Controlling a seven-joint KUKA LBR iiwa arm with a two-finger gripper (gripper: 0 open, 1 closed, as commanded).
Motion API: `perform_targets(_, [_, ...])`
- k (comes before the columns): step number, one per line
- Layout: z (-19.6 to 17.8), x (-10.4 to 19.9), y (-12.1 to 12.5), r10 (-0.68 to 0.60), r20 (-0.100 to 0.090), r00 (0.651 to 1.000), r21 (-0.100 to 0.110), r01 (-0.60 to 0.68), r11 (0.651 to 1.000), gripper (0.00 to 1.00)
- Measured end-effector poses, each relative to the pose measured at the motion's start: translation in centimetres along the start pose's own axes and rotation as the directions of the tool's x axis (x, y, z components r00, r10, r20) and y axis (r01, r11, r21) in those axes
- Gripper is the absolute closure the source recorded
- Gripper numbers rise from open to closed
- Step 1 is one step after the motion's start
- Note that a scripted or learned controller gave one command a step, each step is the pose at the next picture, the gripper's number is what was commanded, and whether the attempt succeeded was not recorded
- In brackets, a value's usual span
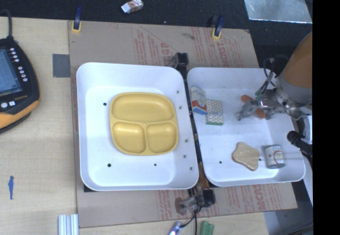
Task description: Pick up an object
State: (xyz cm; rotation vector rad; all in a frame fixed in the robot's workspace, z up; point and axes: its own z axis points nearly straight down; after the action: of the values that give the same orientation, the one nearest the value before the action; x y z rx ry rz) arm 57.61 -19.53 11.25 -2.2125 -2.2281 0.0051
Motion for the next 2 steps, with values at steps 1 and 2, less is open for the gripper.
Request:
perform_targets(1, [1.2, -1.6, 8.0, 0.003, -0.002, 1.000, -0.002, -0.003, 1.000, 0.00])
perform_targets(2, [0.1, -1.7, 8.1, -0.001, -0.002, 1.000, -0.002, 0.001, 1.000, 1.00])
